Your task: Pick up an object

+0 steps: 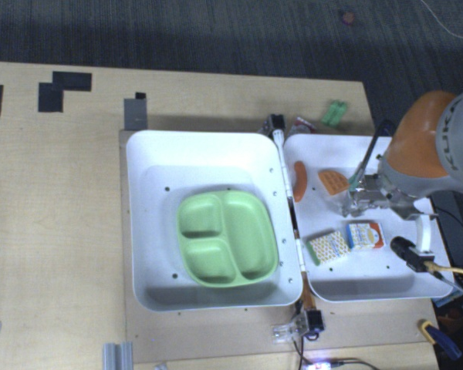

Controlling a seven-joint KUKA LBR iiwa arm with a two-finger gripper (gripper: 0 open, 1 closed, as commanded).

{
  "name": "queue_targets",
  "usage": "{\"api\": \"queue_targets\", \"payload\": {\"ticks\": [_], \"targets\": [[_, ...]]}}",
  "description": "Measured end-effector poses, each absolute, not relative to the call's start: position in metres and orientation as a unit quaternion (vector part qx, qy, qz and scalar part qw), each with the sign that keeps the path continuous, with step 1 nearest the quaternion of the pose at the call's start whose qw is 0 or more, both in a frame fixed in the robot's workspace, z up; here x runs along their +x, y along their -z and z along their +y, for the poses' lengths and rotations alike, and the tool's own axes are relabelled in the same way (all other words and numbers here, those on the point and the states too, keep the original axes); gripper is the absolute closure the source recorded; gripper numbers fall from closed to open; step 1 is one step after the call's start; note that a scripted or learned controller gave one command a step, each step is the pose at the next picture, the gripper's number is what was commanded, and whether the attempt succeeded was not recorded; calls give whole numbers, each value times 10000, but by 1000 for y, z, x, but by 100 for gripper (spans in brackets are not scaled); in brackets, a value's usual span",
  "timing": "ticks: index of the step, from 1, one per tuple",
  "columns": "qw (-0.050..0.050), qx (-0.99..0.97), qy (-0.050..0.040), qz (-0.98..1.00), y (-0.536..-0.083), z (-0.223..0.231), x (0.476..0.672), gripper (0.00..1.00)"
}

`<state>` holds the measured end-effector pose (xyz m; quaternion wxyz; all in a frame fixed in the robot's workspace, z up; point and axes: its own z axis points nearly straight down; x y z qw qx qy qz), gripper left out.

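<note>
My gripper (356,201) hangs low in the right bin (370,284).
I cannot tell how it is set. It is between the orange waffle piece (333,180) and the small blue-and-white carton (363,235); a green divided tray (226,236) fills the left bin (150,206).

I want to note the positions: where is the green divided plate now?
The green divided plate lies in the left bin, near its middle, left of the divider beside the right bin.
</note>
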<state>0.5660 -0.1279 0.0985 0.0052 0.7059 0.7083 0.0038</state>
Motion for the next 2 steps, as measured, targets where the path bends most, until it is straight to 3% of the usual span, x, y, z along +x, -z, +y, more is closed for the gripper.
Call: {"api": "queue_targets", "payload": {"ticks": [1,2], "targets": [[49,7060,-37,7082,-98,-128,566,0],[33,7065,-24,7077,-87,-132,547,0]]}}
